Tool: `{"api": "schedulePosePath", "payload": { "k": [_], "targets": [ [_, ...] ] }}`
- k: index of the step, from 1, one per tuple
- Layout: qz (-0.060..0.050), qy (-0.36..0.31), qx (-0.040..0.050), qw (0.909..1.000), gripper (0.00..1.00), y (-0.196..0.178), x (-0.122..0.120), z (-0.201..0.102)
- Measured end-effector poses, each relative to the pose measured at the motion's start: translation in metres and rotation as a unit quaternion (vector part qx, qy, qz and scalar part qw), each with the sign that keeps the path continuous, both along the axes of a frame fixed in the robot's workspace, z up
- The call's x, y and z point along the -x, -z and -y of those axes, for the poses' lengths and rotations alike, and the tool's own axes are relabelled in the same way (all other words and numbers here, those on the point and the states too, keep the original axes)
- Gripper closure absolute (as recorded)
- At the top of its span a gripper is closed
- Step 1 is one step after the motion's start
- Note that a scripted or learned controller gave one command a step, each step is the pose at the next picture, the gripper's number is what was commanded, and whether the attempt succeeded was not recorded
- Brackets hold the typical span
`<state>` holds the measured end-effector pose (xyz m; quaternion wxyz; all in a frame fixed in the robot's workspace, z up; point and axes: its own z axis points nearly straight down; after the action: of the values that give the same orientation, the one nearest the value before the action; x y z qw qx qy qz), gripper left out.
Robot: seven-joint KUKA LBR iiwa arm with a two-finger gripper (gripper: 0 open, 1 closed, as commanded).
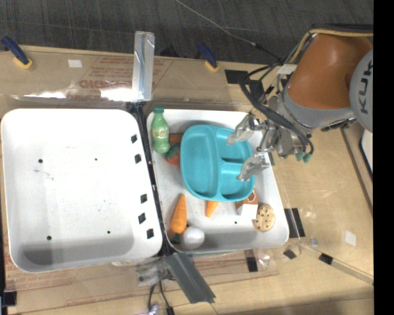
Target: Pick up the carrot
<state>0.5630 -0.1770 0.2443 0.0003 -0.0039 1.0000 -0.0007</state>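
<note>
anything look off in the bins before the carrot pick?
Mostly clutter in the right bin. A blue divided tray sits tilted across it, covering parts of items under its edges. The carrot lies below its left corner, beside a white ball. The gripper hovers over the tray, not the carrot.

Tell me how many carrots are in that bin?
2 that I can make out: a carrot lying left of the blue tray's near edge, and a smaller carrot tip poking from beneath it. The tray may hide others.
</note>
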Motion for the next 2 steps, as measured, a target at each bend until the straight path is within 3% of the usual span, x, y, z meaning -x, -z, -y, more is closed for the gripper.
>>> {"api": "schedulePosePath", "payload": {
  "k": [1,2],
  "targets": [
    [-0.003,-0.014,-0.0015,0.9999,0.0,0.089,0.039,-0.005],
    [-0.001,-0.065,-0.0014,0.9979,0.0,0.12,0.081,-0.056]
  ]
}}
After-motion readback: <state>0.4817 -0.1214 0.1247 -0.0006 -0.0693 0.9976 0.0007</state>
